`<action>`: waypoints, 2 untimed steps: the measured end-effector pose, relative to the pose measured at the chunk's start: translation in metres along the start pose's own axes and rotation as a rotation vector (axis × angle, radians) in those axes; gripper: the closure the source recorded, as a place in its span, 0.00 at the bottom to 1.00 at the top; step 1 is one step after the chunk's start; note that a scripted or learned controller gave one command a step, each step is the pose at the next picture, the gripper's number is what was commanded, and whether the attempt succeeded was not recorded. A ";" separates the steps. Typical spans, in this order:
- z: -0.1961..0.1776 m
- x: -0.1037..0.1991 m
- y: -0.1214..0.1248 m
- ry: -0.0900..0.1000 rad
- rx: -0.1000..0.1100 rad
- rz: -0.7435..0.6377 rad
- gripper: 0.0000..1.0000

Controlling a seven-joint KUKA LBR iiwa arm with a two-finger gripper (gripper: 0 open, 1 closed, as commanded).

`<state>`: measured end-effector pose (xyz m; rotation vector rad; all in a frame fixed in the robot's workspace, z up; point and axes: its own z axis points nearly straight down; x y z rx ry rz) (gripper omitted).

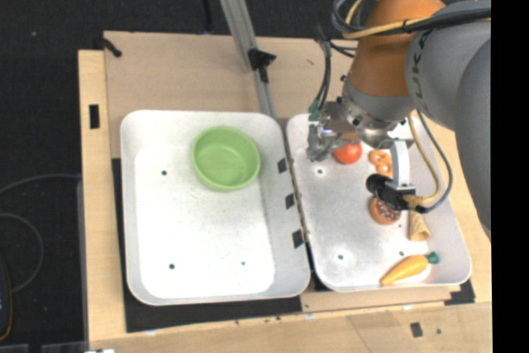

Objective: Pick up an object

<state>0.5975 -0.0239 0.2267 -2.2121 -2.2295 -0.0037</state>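
My gripper (319, 148) hangs over the far left corner of the right bin (347, 248), low above its floor. A red tomato-like ball (349, 153) lies just to the right of it, close by but outside the gripper. Further right lies a small orange ring-shaped piece (378, 159). A brown and red round item (383, 213), a tan cone (418, 226) and an orange carrot (406, 269) lie toward the near right of that bin.
A green bowl (226, 159) stands at the back of the left bin (207, 260). A grey metal bar (235, 8) slants down to the gap between the bins. The arm's orange band (388, 45) looms over the right bin's far side.
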 end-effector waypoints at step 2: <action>-0.013 0.114 -0.001 0.000 -0.001 -0.001 1.00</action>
